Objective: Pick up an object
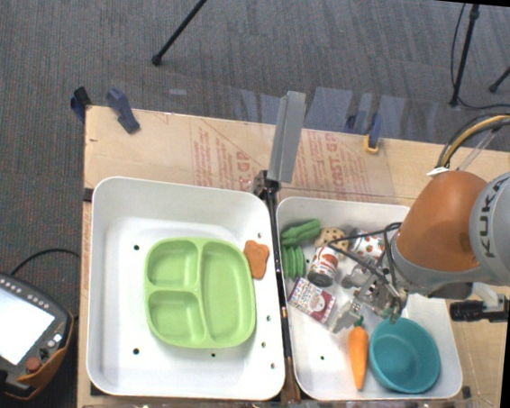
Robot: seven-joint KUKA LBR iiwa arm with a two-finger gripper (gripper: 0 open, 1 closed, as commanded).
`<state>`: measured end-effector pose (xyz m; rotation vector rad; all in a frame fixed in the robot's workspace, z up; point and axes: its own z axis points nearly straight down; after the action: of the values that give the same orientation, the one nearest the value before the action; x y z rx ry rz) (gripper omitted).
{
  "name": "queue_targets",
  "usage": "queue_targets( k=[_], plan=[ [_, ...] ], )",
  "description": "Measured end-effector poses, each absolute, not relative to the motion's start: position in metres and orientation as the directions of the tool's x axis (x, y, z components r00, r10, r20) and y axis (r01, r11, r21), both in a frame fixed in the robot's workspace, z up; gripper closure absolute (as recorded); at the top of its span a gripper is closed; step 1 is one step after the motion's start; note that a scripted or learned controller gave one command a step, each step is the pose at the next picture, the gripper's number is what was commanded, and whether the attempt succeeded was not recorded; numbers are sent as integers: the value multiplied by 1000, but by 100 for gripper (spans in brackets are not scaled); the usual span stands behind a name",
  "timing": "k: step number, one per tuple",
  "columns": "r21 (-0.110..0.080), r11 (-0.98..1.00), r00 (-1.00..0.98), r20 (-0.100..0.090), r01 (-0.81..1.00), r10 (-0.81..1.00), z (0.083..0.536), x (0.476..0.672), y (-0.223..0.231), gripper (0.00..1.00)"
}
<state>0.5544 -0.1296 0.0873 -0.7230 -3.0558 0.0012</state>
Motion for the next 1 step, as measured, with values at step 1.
queue_targets(
  k=[1],
  plan=[
    [0, 883, -883, 3, 470, 470, 91, 507, -94, 0]
  ],
)
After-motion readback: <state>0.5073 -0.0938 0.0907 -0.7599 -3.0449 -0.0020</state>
